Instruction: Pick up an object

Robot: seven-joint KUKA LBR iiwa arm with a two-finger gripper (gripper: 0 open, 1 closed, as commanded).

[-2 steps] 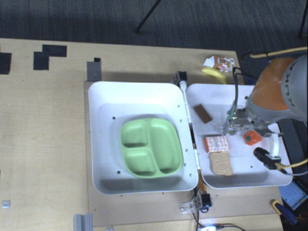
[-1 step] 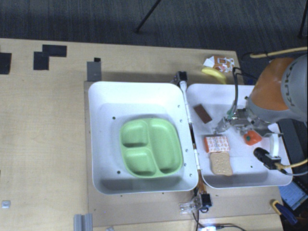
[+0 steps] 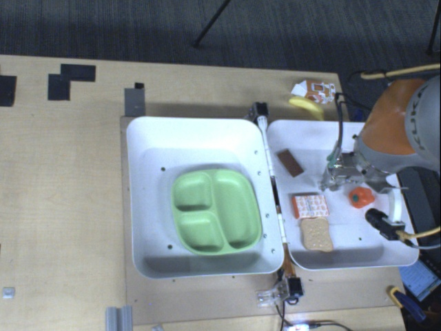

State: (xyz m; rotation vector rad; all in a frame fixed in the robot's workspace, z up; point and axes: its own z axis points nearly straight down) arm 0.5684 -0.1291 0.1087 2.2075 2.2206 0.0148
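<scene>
The left bin (image 3: 138, 185) holds a green divided tray (image 3: 216, 211). The right bin (image 3: 310, 133) holds a brown bar (image 3: 290, 163), a patterned packet (image 3: 309, 205), a toast slice (image 3: 317, 234) and an orange piece (image 3: 360, 198). The tool (image 3: 334, 179) hangs over the bin's middle; I cannot tell its state.

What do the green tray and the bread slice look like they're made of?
The green tray looks like moulded plastic: uniform pale green, smooth rounded compartments, a soft sheen. The bread slice has a speckled tan surface with a darker crust edge; likely a foam or plastic toy, though real bread cannot be ruled out from this view.
</scene>
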